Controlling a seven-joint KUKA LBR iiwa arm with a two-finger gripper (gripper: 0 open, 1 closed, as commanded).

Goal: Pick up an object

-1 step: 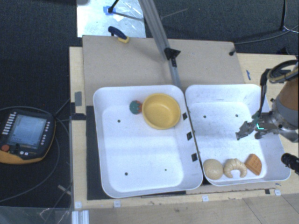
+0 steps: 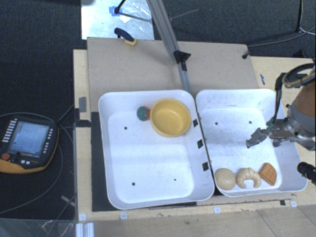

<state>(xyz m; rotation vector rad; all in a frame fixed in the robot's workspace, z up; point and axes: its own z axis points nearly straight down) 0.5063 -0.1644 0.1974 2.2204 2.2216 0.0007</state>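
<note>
My gripper (image 2: 257, 138) hangs over the right part of the right bin (image 2: 232, 100), above its bare floor, with nothing visibly in it. Along that bin's front edge lie a beige round roll (image 2: 225, 178), a pale croissant (image 2: 249, 177) and an orange waffle-like piece (image 2: 268, 173), all a short way in front of the gripper. In the left bin (image 2: 148, 177) a yellow bowl (image 2: 170, 117) stands at the back right, with a small green and red ball (image 2: 143, 113) touching its left side.
A grey pole (image 2: 168, 31) slants down to the bins' back edge between them. A teach pendant (image 2: 25, 142) lies on the floor at the left. The arm's orange band (image 2: 303, 102) and cables sit at the right edge.
</note>
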